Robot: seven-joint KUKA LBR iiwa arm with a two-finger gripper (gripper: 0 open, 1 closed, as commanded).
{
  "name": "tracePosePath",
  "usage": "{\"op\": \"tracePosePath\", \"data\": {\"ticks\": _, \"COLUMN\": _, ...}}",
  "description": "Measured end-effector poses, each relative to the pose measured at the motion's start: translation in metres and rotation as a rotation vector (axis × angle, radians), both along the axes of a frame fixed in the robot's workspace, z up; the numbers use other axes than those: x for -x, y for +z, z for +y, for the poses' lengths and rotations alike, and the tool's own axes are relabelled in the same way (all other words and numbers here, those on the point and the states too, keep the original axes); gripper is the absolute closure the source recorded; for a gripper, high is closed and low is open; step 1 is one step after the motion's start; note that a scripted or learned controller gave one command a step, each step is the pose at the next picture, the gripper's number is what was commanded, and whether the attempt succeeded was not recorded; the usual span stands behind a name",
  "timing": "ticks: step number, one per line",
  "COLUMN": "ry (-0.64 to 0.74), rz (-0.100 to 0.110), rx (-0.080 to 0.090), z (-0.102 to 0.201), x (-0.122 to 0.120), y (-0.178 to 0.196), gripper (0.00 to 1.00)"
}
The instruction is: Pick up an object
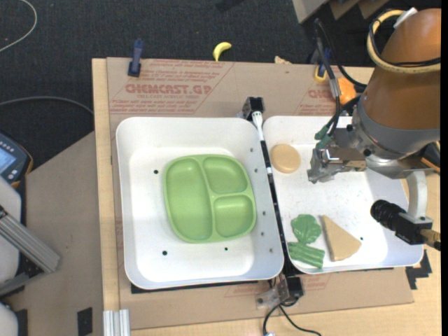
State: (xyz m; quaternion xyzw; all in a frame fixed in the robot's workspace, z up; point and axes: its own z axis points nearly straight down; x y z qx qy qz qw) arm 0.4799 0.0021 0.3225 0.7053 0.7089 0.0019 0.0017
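Note:
The right bin (371, 194) holds a round tan cookie-like disc (285, 157) near its upper left, and a green leafy toy (306, 228), a green ridged piece (306, 254) and a tan wedge (339, 241) along its front. My gripper (320, 165) hangs over the middle of the right bin, just right of the tan disc, with nothing visibly held. A green divided plate (209, 197) lies in the left bin (140, 152).
A black brush-like tool (257, 128) lies along the divider between the bins. Cardboard (175, 89) lies under both bins, with a blue clamp (135, 58) and a yellow item (222, 49) at its far edge.

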Motion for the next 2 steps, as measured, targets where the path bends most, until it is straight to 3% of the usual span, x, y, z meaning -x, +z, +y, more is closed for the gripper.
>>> {"op": "tracePosePath", "data": {"ticks": 1, "ry": -0.003, "rz": 0.007, "rx": 0.000, "z": 0.062, "x": 0.001, "y": -0.010, "gripper": 1.00}}
{"op": "tracePosePath", "data": {"ticks": 2, "ry": -0.003, "rz": -0.002, "rx": 0.000, "z": 0.072, "x": 0.000, "y": 0.098, "gripper": 1.00}}
